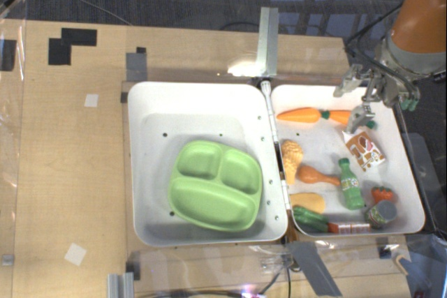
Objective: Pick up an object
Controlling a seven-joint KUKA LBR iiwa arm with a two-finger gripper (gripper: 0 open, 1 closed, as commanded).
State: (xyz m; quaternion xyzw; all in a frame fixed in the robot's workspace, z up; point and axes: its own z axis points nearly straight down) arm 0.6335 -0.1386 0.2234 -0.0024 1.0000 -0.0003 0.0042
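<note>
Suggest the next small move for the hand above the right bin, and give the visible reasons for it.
Probably lower the hand a little toward the carrot. The hand hovers over the far end of the right bin with nothing between its fingers, and the carrot lies just beside it, apart from the crowded toys nearer the front, so it looks like the easiest pick.

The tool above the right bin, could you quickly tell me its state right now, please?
The tool: open, holding nothing, poised over the right end of the carrot in the right bin.
</note>
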